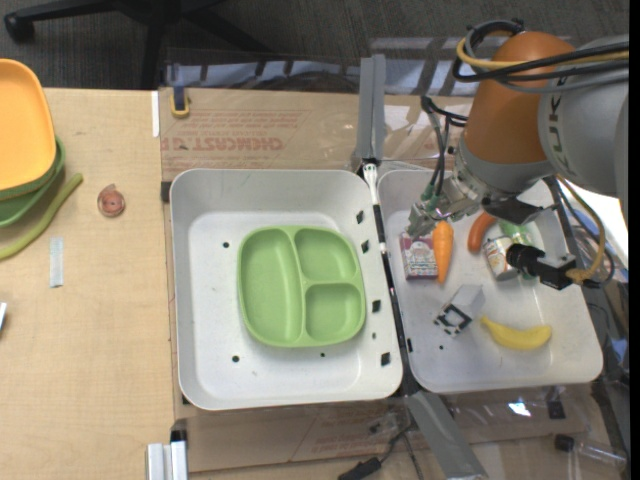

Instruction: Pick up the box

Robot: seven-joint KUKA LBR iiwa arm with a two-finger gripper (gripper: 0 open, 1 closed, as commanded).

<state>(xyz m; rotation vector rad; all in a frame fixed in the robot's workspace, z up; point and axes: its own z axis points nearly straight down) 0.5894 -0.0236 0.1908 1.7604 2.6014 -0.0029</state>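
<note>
- You see two shallow white bins side by side: the left bin (200,298) has smooth moulded plastic walls with rounded corners, and the right bin (560,363) matches it.
- In the left bin lies a pale green tray (300,286), a rounded rectangle of matte plastic divided into three compartments (one long, two smaller).
- The box (420,257) lies in the right bin, close to its left wall and towards the far end. It is small, rectangular and carton-like, with a purple and white printed face turned upward.
- The long axis of the box runs roughly from the far side of the bin to the near side, almost parallel to the wall between the bins.
- A carrot (442,251), orange and tapered, lies just beside the box on its right, thin end towards you.
- A yellow banana (516,334), curved and smooth, rests near the front of the right bin; a small black and grey object (456,313) sits to its left.
- The gripper (437,211) hangs above the far end of the box, below the glossy orange band (510,98) of the grey arm.
- Whether the fingers are spread or pressed together, you cannot tell (cables and the wrist crowd that area).
</note>
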